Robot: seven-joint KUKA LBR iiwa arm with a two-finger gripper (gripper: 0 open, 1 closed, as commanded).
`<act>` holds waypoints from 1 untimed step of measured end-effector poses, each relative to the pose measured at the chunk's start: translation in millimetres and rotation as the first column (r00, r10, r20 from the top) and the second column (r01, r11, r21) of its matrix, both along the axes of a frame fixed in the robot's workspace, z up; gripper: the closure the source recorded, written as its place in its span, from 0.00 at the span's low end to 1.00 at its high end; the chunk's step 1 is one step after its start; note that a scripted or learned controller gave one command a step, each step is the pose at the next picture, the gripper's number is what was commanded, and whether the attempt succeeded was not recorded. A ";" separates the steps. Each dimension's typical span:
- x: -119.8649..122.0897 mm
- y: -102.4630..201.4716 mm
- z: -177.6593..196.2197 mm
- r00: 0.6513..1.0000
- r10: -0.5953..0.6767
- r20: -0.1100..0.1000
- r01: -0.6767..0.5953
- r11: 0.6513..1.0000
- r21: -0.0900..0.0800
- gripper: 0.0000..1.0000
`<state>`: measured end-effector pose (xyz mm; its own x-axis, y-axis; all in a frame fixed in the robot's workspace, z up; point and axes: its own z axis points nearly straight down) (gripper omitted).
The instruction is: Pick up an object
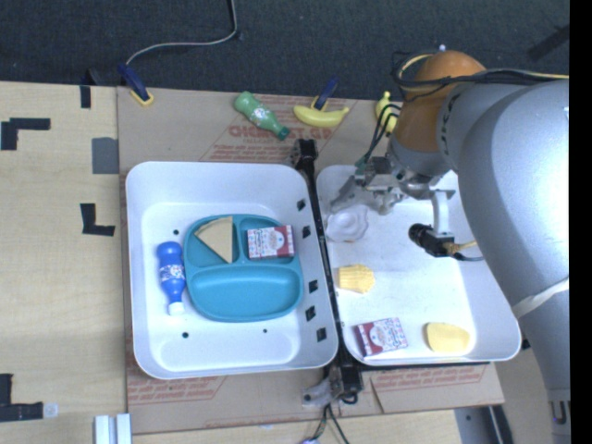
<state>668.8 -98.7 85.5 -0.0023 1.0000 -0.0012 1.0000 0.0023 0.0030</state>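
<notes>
Your gripper [363, 192]: above the right bin [481, 336], beside a clear cup [345, 225]; finger spread, you cannot tell.

Bins [148, 248]: white
Tray [245, 289]: teal
Bottle [170, 276]: blue, white cap
Cartons [270, 242]: red and white
Banana [320, 115]: yellow
Arm [518, 174]: grey, orange band

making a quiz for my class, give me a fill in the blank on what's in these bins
1. The blue bottle lies in the ____ bin, beside the blue tray.
2. The tan wedge rests on the blue ____.
3. The gripper hangs over the ____ bin.
4. The green bottle lies ____ both bins.

Missing words: left; tray; right; outside
</notes>
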 end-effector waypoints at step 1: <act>-10.2 4.3 0.1 1.000 -0.001 -0.001 0.001 1.000 -0.001 0.00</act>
